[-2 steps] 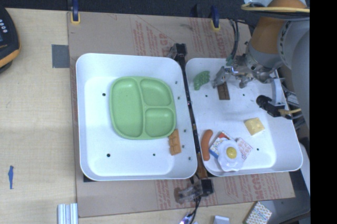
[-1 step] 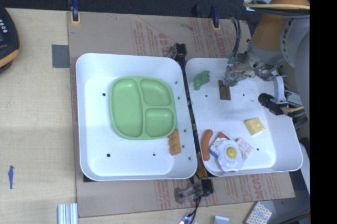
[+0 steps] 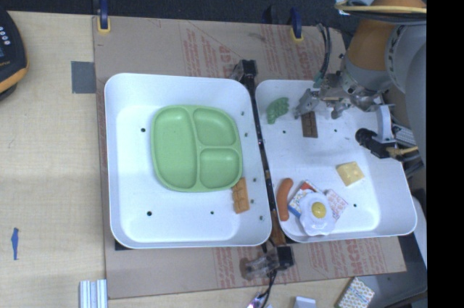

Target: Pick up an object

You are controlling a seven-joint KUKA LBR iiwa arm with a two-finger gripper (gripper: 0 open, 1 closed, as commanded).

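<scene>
Camera view: my pincer [image 3: 310, 113], state unclear, hovers upper right; next I descend onto the green leaf toy [image 3: 277, 110].

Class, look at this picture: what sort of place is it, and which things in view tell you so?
Probably a robot test bench in a lab: two white bins clamped onto cardboard, a grey arm reaching in, and toy food such as a fried egg and a green divided plate.

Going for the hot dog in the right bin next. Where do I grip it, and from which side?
Grip the hot dog at its middle, from straight above, fingers closing across its narrow width. It lies flat and nearly lengthwise beside the bin's left wall, with the fried egg and wrappers near its lower end, so the middle looks least crowded.
</scene>
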